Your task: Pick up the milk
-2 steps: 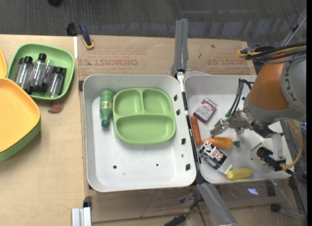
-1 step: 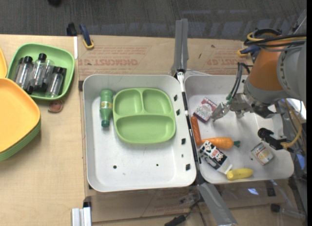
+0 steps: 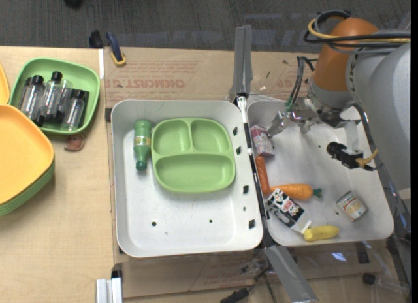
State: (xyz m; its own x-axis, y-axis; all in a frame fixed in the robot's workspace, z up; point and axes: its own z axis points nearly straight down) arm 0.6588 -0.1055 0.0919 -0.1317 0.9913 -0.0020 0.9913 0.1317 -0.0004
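Right bin, near side. The milk, taken here to be the small black-and-white patterned carton, is lying on its side on the floor of the right bin, close to the bin's left wall and toward the near edge. Its long axis is running diagonally, from upper left to lower right in the view. The carrot is lying just above it, apparently touching its upper edge, and a yellow item is sitting just beyond its lower-right end. A long red-orange item is lying along the left wall, just up from the carton. A small packet is resting farther up that wall, and a can is lying well apart to the right.

The gripper is hanging over the far left part of the same bin, near the packet and well apart from the milk. Whether it is open or closed cannot be told at this resolution, and nothing is showing in its hold. The milk is therefore lying almost straight toward the near edge from the gripper, with the packet and the red-orange item sitting beside that line. The coming move is probably calling for travel toward the near edge, then a closing across the carton's short width, square to the diagonal axis. The carrot is crowding one long side.
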